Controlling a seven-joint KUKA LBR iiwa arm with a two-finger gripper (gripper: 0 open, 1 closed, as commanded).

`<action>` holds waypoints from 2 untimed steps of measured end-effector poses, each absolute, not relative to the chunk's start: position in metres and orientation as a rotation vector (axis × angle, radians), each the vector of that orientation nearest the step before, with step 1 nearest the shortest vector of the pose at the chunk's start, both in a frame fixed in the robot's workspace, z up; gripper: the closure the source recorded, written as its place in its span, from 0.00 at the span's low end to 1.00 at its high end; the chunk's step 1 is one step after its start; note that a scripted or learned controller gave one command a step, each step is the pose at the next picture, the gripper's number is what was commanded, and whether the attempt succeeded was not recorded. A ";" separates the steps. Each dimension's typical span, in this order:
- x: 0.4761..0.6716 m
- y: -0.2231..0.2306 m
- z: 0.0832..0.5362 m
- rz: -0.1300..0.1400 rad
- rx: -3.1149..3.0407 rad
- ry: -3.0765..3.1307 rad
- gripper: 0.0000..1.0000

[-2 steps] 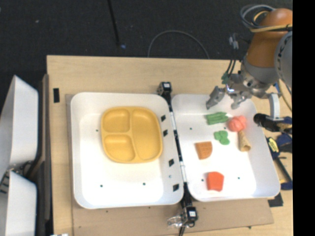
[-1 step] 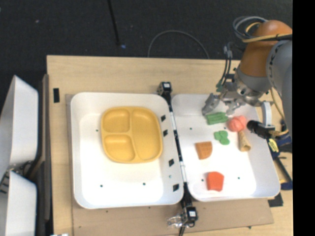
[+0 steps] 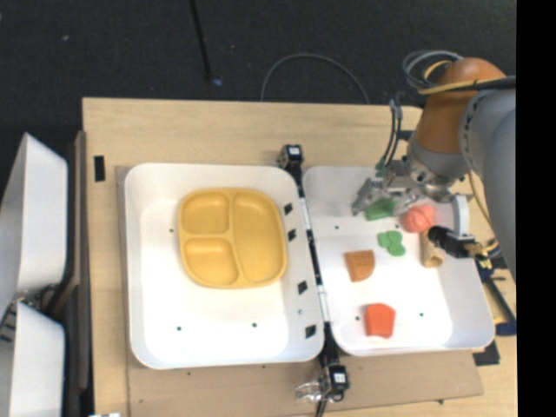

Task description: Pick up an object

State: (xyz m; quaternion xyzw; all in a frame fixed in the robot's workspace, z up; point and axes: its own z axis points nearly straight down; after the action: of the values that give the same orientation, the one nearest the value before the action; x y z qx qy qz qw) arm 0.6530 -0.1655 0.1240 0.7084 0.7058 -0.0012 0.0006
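My gripper (image 3: 380, 196) hangs low over the far part of the right bin (image 3: 460, 320). Part of a green object (image 3: 380, 209) shows right under it, but the view does not tell whether the gripper touches it. A pink-red object (image 3: 418, 218) lies just to the gripper's right. A smaller green piece (image 3: 391, 243) sits a little nearer the front. An orange block (image 3: 360, 265) rests in the middle of the bin, and a red-orange block (image 3: 379, 320) lies near its front edge.
The left bin (image 3: 152, 320) holds a yellow divided plate (image 3: 232, 236). A divider with black clips (image 3: 306, 259) runs between the two bins. The grey arm with its orange band (image 3: 447, 115) comes in from the upper right.
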 end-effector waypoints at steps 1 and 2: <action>0.654 -0.166 0.138 0.002 2.221 2.212 1.00; 0.651 -0.168 0.202 0.006 2.222 2.211 1.00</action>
State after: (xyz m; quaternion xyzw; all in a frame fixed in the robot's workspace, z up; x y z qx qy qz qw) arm 0.6512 -0.1676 0.2025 0.7088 0.7054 0.0019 0.0032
